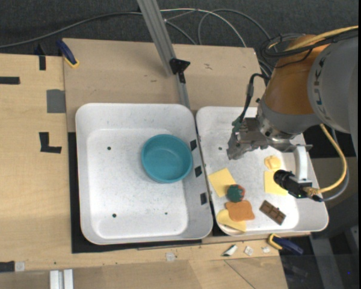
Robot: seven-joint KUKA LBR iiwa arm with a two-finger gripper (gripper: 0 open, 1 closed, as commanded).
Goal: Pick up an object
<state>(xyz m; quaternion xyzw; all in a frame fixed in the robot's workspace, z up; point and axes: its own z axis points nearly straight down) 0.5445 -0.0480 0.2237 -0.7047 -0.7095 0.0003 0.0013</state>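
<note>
My gripper (pixel 237 146) hangs over the upper middle of the right bin (pixel 213 122), its dark fingers pointing down with nothing seen between them. Below it lie a yellow square piece (pixel 221 180), a small green and red ball-like item (pixel 235 192), an orange toast-shaped piece (pixel 239 211) on a pale yellow slice (pixel 227 223), and a brown chocolate bar (pixel 272 211). Two more yellow pieces lie to the right: a small one (pixel 272 161) and a larger one (pixel 273 184), partly behind a black fitting.
A teal bowl (pixel 165 158) sits in the left bin (pixel 96 179), near its right side. A grey pole (pixel 162 35) slants down from the top toward the bins' divide. Cables loop behind the arm at the upper right.
</note>
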